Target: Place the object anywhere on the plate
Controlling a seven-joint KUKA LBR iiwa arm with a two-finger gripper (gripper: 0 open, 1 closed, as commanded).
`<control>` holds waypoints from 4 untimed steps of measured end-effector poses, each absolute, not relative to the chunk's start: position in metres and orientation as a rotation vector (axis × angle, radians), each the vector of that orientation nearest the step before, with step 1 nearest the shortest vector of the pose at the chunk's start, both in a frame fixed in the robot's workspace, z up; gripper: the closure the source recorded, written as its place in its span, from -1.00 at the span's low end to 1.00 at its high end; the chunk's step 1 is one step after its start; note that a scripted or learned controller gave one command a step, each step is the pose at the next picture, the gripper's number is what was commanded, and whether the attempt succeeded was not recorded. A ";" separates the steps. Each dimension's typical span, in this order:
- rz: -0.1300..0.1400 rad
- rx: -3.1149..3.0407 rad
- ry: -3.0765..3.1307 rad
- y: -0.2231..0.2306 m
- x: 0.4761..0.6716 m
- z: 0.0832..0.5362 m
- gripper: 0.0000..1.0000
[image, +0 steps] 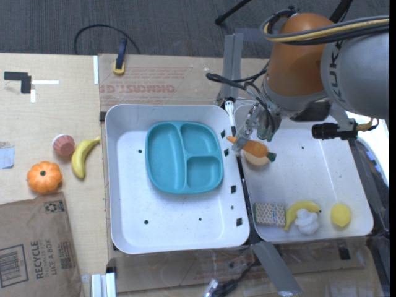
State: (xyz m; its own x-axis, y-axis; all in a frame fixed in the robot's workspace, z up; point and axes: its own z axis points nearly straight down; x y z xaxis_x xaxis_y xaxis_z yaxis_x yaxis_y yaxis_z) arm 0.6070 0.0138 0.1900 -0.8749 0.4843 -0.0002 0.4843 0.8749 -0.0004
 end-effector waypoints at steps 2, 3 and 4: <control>0.000 0.790 3.040 0.013 0.608 0.198 1.00; -0.001 0.594 3.084 0.072 0.639 0.190 1.00; 0.001 0.356 3.119 0.154 0.629 0.240 1.00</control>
State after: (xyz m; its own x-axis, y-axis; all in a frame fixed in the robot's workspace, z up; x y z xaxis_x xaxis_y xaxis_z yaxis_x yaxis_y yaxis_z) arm 0.6293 0.1537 0.2398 -0.9743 0.2254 -0.0020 0.2254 0.9743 0.0006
